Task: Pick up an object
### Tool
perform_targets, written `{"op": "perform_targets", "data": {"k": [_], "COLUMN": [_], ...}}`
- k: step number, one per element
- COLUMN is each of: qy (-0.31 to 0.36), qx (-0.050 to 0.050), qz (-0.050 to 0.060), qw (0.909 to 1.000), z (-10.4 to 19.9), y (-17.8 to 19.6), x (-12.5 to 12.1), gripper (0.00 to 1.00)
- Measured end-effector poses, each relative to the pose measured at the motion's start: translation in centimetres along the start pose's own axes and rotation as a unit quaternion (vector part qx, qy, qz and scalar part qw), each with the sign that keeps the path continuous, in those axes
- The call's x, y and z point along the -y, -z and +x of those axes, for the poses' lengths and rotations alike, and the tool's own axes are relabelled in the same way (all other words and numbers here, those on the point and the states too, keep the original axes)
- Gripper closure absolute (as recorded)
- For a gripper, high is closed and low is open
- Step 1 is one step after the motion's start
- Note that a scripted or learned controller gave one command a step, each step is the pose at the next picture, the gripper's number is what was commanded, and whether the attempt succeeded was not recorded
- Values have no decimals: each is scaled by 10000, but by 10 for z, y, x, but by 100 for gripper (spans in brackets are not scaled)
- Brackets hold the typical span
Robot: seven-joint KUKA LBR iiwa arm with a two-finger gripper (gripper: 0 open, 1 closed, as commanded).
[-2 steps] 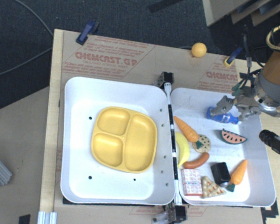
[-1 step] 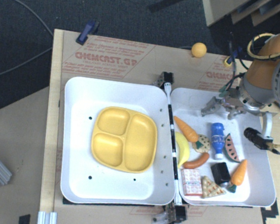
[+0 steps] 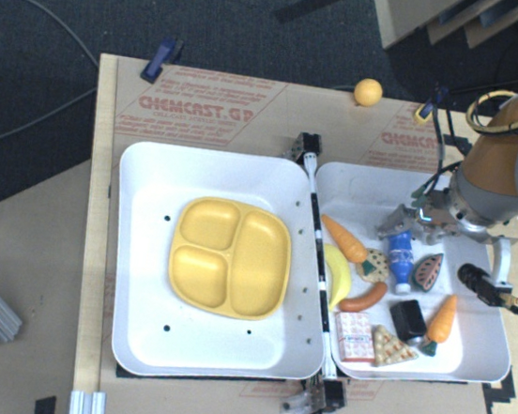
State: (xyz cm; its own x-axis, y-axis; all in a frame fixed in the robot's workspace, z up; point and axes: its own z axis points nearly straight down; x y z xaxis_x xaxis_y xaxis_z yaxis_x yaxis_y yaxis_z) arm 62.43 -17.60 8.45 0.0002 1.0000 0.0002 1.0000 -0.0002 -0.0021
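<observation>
In the left bin (image 3: 142,233), a yellow plate (image 3: 231,257); right bin (image 3: 487,345), toy food.

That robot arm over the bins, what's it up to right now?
The arm's tool hangs low over the right bin, just above a blue bottle among toy food: two carrots, a banana, a sausage, a watermelon slice. Nothing looks lifted yet. The left bin holds a yellow divided plate.

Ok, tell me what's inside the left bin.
The left bin holds one yellow divided plate with three compartments, nothing in them. Bare white floor with small dark dots surrounds it. Whatever lies under the plate is covered and cannot be seen.
</observation>
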Motion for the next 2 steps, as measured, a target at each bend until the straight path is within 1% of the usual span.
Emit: {"op": "perform_targets", "data": {"k": [1,2], "qy": [0,7], "qx": [3,1], "qz": [-14,-23], "qw": [10000,10000], "z": [0,55], "y": [10,46], "x": [-1,-2], "gripper": [100,100]}}
